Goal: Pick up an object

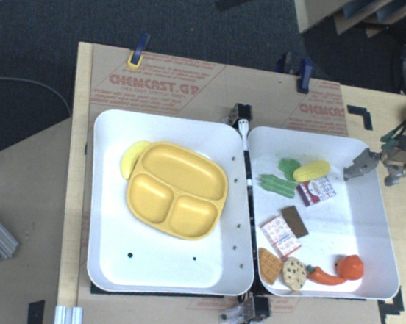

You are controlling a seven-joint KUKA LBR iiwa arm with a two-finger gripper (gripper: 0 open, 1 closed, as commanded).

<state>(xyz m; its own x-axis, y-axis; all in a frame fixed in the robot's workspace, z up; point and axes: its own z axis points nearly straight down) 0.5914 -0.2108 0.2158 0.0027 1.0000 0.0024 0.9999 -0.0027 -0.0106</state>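
Scattered across the right bin (385,218) lie the candidate objects: toward its far edge a yellow corn cob (312,170) touches a green pepper-like piece (288,166), with a green bean pod (277,184) just beside them and a small red-and-white packet (318,190) just on the near side of the cob. Mid-bin, a dark brown bar (296,222) overlaps a red-checked white packet (280,236). Along the near edge sit a waffle-like piece (269,265) touching a speckled cookie (294,272), then an orange carrot (326,276) and a red tomato (351,267). The gripper (361,164) hangs over the bin's far right corner, apart from every item, with nothing between its fingers; whether they are spread or closed cannot be told. In the left bin (108,204) a yellow divided tray (177,189) rests over a yellow banana-like piece (132,159) by its far left side.
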